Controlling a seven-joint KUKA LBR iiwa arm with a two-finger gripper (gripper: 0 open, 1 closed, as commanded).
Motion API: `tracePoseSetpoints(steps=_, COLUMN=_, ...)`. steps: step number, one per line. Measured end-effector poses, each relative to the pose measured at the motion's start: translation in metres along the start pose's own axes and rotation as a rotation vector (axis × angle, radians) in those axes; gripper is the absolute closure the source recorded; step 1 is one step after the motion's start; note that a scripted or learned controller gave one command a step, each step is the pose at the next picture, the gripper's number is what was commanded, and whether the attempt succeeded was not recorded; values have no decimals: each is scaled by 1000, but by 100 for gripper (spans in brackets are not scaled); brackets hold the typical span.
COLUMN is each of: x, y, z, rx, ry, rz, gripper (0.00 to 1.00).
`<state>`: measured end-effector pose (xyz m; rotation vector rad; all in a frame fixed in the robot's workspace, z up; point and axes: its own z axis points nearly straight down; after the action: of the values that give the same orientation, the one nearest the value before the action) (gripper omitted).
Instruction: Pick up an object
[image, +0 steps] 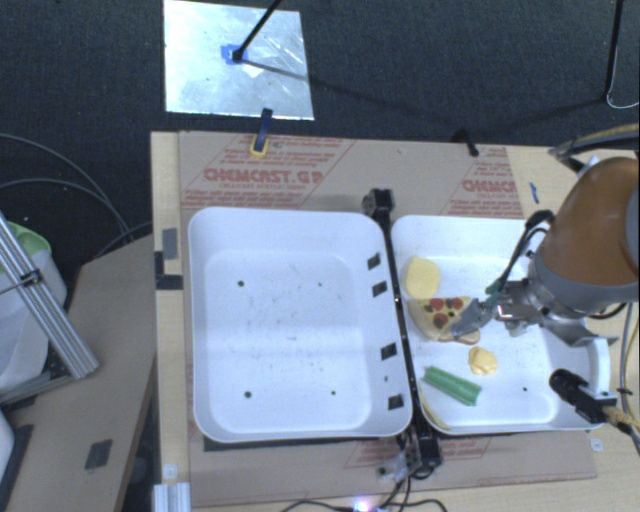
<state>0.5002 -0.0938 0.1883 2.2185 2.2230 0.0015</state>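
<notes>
In the right bin (520, 405) lie a round yellow disc (422, 276), a pizza-like slice with red spots (443, 315), a small yellow lump (483, 361) and a green stick (452, 385). My gripper (468, 320) reaches in from the right and sits low over the right edge of the pizza-like slice. Its dark fingers point left toward that slice, with the yellow lump just below them. The arm's grey and orange body (595, 240) hangs over the bin's right side and hides part of the floor there.
The left bin (290, 325) stands beside the right one, split from it by a black divider with clips (393, 310). Both rest on a cardboard sheet (330, 170). A metal frame (40, 300) stands at the far left.
</notes>
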Motion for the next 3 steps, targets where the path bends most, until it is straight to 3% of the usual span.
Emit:
tracePoseSetpoints(steps=1, x=-26, y=-2, z=96, rx=8, ry=0, rz=3, gripper=0)
tracePoseSetpoints(steps=2, x=-24, y=1, z=81, rx=-2, ry=0, rz=1, gripper=100)
tracePoseSetpoints(steps=3, x=-24, y=1, z=81, rx=-2, ry=0, rz=1, gripper=0)
